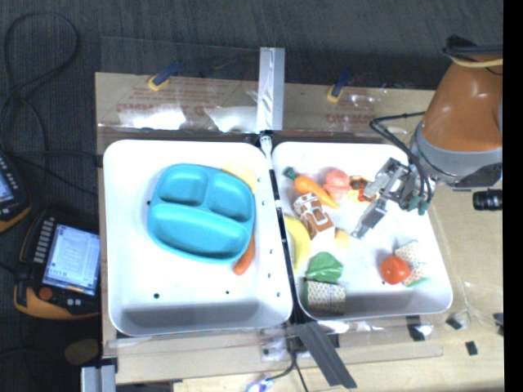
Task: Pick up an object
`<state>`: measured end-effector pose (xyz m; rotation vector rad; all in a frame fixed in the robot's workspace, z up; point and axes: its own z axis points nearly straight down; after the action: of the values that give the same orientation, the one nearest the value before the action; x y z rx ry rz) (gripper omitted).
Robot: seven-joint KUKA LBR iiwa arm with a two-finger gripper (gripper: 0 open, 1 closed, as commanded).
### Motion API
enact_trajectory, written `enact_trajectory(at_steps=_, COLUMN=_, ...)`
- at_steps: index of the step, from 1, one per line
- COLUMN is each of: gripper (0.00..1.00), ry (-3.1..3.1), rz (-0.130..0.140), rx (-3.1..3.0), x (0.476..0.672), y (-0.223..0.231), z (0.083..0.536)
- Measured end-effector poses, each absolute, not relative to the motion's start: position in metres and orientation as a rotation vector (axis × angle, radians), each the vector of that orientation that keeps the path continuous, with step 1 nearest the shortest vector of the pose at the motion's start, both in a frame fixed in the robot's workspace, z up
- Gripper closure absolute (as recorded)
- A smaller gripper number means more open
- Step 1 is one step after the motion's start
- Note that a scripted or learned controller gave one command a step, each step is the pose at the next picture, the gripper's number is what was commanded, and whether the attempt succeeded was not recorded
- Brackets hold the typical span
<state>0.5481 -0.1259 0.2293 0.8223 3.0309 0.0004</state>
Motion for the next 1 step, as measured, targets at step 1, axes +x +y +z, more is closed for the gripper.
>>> enact_trajectory(at_steps=1, gripper=0.00, ry=2.959, rz=0.001, rx=1.026, x=0.5095, y=-0.1278, z=0.0969)
